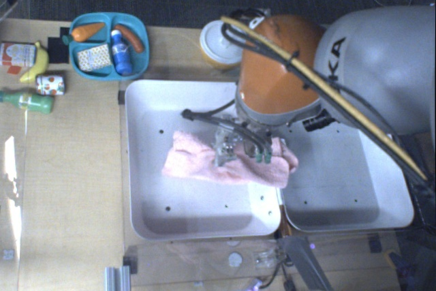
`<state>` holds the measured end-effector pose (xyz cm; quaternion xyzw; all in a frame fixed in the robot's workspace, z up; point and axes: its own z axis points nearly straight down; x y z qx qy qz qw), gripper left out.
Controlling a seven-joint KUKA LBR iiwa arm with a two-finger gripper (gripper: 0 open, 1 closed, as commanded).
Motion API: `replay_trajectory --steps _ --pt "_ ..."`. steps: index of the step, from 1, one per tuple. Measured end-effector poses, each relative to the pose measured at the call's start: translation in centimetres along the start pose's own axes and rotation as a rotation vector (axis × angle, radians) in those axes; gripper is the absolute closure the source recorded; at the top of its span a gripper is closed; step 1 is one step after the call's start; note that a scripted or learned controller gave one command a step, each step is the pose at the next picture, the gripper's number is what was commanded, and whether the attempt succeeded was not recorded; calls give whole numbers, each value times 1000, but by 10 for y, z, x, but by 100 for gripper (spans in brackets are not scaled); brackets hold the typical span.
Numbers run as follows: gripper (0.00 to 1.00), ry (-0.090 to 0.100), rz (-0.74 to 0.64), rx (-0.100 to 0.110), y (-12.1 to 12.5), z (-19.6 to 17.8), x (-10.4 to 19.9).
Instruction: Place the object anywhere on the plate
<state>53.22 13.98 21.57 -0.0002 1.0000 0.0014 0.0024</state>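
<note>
One pink cloth (pixel 228 165) is seen in the left bin (pixel 146 167), frame centre. The tool (pixel 242 150) is set on it; its opening cannot be told.

left bin (pixel 146 146): pink cloth (pixel 204 163) blocks centre | edges free | right bin (pixel 354 204): floor open

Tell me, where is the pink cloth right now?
The pink cloth lies spread on the floor of the left white bin, toward its right side, right under the robot's hand and next to the right bin.
</note>
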Motion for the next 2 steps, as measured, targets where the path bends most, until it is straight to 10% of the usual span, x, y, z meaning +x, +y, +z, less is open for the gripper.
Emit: replay_trajectory --steps 1,2 --pt "100 1 -1 0 49 -7 15" --pt "0 1 -1 0 49 -7 14"
